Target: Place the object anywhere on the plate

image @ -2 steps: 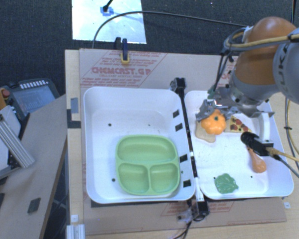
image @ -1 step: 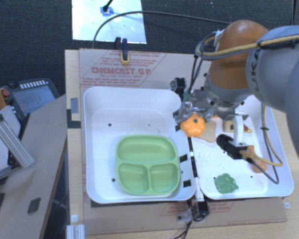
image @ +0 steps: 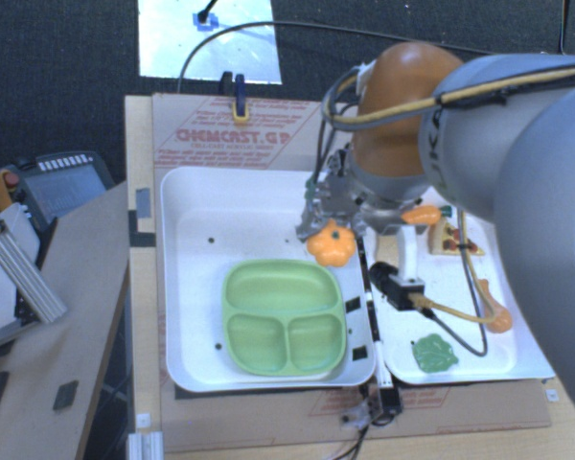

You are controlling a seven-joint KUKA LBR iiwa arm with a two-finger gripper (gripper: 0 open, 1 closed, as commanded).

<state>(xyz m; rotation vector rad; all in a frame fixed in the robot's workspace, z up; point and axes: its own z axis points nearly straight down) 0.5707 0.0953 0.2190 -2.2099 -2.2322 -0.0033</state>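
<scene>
Plate [image: 283, 319]: green, three wells, in the left bin, I log it below-left of the jaws. Pumpkin [image: 332, 245]: orange, roundish, hangs at the gripper [image: 328, 224] tips; jaws look clamped on it, above the plate's far rim.

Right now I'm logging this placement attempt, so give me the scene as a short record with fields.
object: orange toy pumpkin with a green stem
object position: at the gripper, above the left bin, just beyond the plate's far right corner
grip: cannot tell whether it is held
plate: green divided plate, three compartments, in the left bin
right bin: toy carrot, green leafy toy, pizza slice toy
task state: pumpkin not yet on plate
</scene>
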